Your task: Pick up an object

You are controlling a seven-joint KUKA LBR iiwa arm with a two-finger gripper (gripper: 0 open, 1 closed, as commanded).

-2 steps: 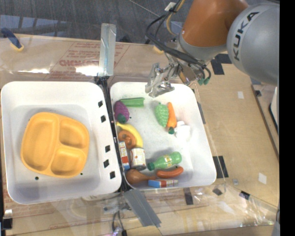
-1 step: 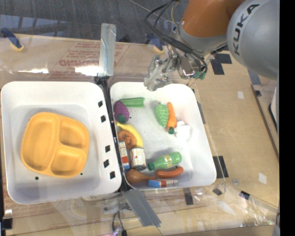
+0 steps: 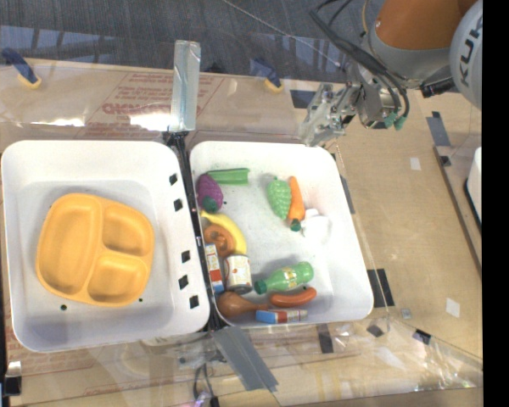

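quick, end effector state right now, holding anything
End effector: above the far rim of the right bin; nothing seen in it; open or closed cannot be told.

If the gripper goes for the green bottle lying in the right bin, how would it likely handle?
The green bottle lies on its side, so a push would probably roll it. It looks like smooth, glossy toy plastic: likely light, stiff and a bit slippery. The sausage and can crowd it, so fingers may nudge them.

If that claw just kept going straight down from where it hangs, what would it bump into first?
Probably the far right corner rim of the right bin: the gripper hangs about over it. Height is hard to judge from this slant, so it might land just outside on the bench.
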